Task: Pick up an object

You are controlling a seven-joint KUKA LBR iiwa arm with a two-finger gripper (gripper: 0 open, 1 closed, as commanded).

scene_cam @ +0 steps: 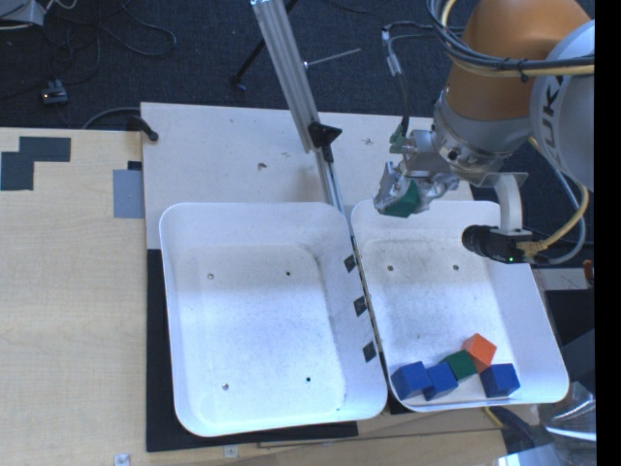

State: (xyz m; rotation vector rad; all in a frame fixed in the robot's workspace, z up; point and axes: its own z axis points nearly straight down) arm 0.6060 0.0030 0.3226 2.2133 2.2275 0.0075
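My gripper [401, 198] hangs over the far left corner of the right bin [543, 328], raised above its rim. A small dark green block [405, 200] sits between its fingers, which are shut on it. At the bin's near edge lies a cluster of blocks: an orange one [479, 347], a green one [462, 364] and three blue ones [411, 378] [441, 379] [500, 380], packed close together.
The left bin [175, 289] lies beside the right one, with black clips [359, 305] along the shared edge. A slanted aluminium bar [291, 76] rises behind the bins, just left of the gripper. The arm's orange band [514, 27] looms over the far right.
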